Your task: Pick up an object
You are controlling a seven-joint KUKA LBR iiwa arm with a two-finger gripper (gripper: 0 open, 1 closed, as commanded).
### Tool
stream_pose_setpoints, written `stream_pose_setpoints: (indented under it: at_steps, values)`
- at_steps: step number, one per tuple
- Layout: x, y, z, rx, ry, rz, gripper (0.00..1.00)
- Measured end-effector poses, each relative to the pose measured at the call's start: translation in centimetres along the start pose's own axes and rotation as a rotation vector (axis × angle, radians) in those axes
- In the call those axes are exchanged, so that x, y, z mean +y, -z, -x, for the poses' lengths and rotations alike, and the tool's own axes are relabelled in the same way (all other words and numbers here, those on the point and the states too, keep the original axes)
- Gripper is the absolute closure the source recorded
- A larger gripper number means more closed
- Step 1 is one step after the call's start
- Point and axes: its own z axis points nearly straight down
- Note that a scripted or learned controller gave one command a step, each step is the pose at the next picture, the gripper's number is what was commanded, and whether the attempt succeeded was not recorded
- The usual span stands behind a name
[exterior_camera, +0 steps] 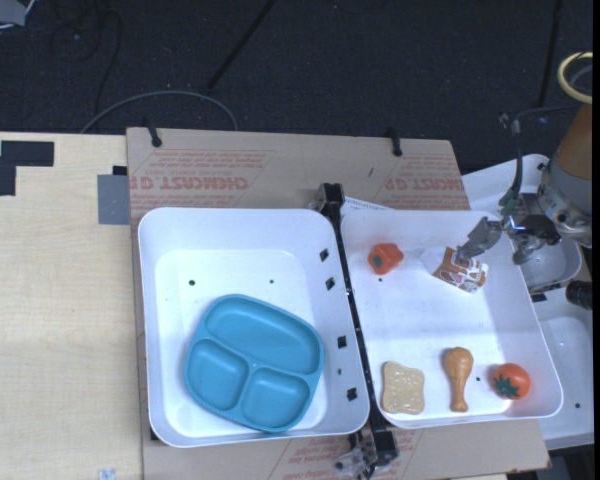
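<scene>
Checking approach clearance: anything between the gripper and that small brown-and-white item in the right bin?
Nothing visible. The gripper sits right at the small brown-and-white item in the right bin. The red pepper lies apart to the side.

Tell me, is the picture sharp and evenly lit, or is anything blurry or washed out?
Camera view: soft overall, a little grainy. The white bins glare bright, nearly washed out, with faint shadows along their walls. The floor behind is very dark. The tool and the small packet under it look smeared; the blue tray and drumstick read clearly.
</scene>
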Motion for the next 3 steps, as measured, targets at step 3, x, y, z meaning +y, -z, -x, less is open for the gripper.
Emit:
stream_pose_setpoints:
  at_steps: [3]
  values:
    - [0.6,-9.0,-1.3,-0.001,0.003,0.008,0.0]
